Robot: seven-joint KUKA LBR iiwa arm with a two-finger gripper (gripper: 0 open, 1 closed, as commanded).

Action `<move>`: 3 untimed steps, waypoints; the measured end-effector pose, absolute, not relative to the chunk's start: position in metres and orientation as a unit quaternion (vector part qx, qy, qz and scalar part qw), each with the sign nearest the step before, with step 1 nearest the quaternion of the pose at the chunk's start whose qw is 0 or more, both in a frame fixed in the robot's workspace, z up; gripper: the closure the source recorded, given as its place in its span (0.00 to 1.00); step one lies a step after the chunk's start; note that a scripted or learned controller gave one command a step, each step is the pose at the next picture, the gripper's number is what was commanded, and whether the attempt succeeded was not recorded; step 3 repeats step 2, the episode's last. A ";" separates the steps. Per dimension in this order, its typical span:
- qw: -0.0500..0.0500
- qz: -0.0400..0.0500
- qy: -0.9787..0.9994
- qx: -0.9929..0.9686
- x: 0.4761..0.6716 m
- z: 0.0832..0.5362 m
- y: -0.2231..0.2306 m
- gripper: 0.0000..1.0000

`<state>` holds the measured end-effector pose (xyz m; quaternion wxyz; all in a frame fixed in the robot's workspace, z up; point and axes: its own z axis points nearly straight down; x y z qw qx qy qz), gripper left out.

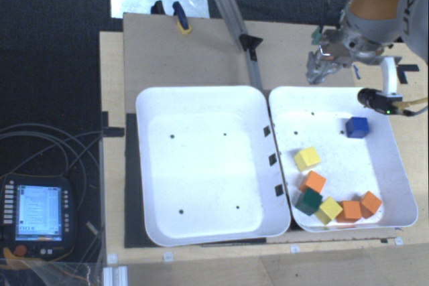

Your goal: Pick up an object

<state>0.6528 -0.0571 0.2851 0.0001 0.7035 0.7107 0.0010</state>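
End effector (320,69) hovers at upper right, above the right bin's (395,164) far rim; its opening can't be told, nothing visibly held.
Cubes cluster in the bin's lower-right: orange cube (312,182), green cube (309,201) and yellow cube (329,209) touch, so a descent may jam or nudge neighbours; lone blue cube (356,127) looks safer.

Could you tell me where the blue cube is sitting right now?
The blue cube lies in the right bin, near its far right corner, apart from the other cubes; the nearest, a yellow cube, sits nearer the bin's middle.
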 end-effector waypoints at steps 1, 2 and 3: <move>0.000 0.001 0.711 0.703 0.651 0.286 0.001 1.00; 0.000 0.001 0.711 0.704 0.649 0.280 0.044 1.00; 0.000 0.001 0.711 0.704 0.649 0.280 0.044 1.00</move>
